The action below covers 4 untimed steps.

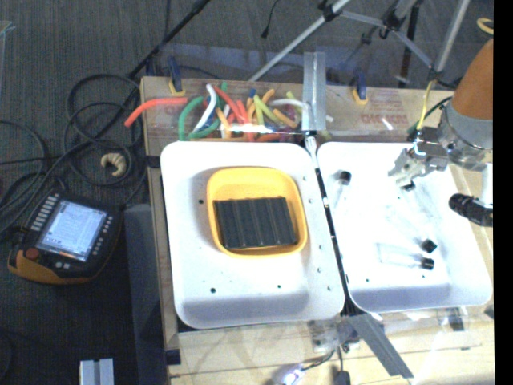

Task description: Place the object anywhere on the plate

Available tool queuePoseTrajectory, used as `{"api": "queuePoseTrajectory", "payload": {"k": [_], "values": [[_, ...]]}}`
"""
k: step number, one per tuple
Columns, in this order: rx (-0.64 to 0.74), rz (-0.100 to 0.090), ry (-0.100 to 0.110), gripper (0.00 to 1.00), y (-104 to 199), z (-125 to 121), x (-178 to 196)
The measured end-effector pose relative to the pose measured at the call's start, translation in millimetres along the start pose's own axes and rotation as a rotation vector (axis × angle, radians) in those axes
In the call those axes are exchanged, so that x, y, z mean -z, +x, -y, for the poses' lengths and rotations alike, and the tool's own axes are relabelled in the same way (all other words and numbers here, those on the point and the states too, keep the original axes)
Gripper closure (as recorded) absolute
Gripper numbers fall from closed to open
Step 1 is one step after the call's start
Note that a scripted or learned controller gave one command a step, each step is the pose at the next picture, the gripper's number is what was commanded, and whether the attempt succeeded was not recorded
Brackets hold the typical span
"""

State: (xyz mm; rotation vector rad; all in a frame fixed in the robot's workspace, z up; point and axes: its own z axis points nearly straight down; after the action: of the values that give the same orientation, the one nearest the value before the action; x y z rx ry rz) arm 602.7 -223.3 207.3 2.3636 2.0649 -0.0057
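A yellow plate (218, 189) sits in the left bin (184, 279), its middle covered by a dark ribbed square (255, 222). In the right bin (473, 283) lie see-through tubes with black caps: one small piece (342, 178) near the bin's far left corner, and a longer clear tube (398, 254) with black ends (427, 247) near the front right. My gripper (405, 172) hangs over the far right part of the right bin, well away from the plate. Nothing shows between its fingers.
A tangle of coloured cables (232, 111) lies along the board behind the left bin. A metal divider post (314, 95) stands at the back between the bins. A teach pendant (66, 235) lies on the floor at left.
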Motion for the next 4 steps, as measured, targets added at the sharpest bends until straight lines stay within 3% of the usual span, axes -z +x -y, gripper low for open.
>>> {"api": "queuePoseTrajectory", "payload": {"k": [1, 2, 3, 4], "values": [[0.021, -0.004, 0.001, 1.00, 50.6, 67.9, -4.1], [0.084, -0.006, 0.004, 1.00, 60.1, 128.7, -53.2], [0.278, 0.010, -0.007, 1.00, 96.9, 133.1, -44.0], [0.671, -0.003, -0.004, 1.00, 122.7, 132.8, -22.8]]}}
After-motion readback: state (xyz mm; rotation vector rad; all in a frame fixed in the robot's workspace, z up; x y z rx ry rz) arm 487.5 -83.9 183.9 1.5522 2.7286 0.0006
